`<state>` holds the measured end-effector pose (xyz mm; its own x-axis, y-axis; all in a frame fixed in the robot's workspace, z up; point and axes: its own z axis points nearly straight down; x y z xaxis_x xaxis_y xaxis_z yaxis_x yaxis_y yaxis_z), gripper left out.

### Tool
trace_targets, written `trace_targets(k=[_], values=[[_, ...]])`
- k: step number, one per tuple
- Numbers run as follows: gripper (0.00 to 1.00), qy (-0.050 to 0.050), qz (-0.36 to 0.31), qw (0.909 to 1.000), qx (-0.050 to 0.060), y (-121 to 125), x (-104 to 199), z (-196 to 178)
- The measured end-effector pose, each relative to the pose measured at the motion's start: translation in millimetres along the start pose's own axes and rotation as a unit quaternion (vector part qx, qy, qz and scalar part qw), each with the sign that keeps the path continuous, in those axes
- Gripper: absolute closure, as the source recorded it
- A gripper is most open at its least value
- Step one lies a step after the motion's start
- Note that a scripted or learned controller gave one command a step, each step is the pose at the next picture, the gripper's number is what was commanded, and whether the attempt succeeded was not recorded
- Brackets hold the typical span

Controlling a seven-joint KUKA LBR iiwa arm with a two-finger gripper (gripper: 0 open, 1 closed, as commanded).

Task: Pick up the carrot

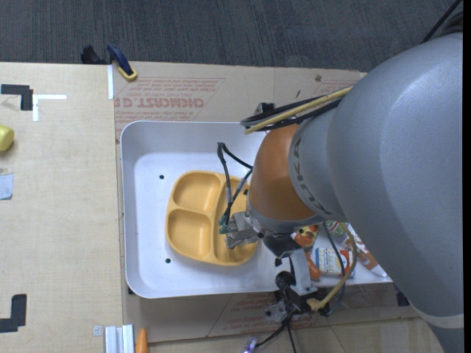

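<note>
The grey arm (390,175) reaches in from the right, wrist pointing down.

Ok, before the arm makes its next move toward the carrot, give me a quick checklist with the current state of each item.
1. Carrot located: cannot tell. No carrot can be made out; the arm covers much of the white bin.
2. Gripper position: ok, low over the right side of the yellow divided plate.
3. Anything between the fingers: cannot tell, that area is too cluttered.
4. Plate compartments: ok, the visible left ones hold nothing.
5. Nearby clutter: not ok, packaged items lie right of the gripper under the arm.
6. Cables near the wrist: cannot tell if they hang free.
</note>
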<state>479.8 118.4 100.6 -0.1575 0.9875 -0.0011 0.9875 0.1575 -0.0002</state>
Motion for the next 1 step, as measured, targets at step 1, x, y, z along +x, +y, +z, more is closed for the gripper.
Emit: trace_targets(k=[1], values=[[1.00,0.000,0.001,1.0000,0.000,0.8,-1.5,-8.2]])
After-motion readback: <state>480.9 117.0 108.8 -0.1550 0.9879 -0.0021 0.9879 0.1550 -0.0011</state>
